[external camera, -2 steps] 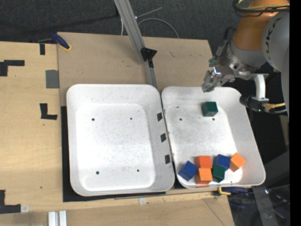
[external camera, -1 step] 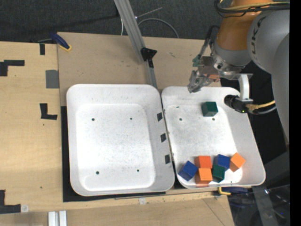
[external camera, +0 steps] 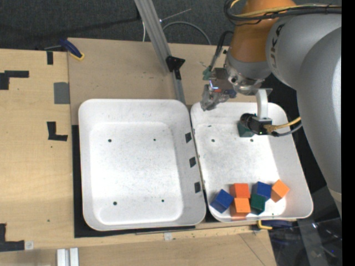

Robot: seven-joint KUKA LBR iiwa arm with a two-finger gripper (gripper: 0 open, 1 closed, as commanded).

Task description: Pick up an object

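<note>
Two shallow white bins side by side on wooden bench (external camera: 33, 148): left bin (external camera: 136, 162), right bin (external camera: 252, 154). Black tape marks (external camera: 52, 131) along bench's left edge. Grey patch (external camera: 61, 92) near far-left corner. Slanted metal pole (external camera: 155, 29) at far edge.

Camera placement: one fixed overhead view.
It looks down at a slant on my bench (external camera: 33, 148), framing both white bins (external camera: 136, 165) side by side at moderate range; my arm (external camera: 299, 43) enters from its right.
</note>
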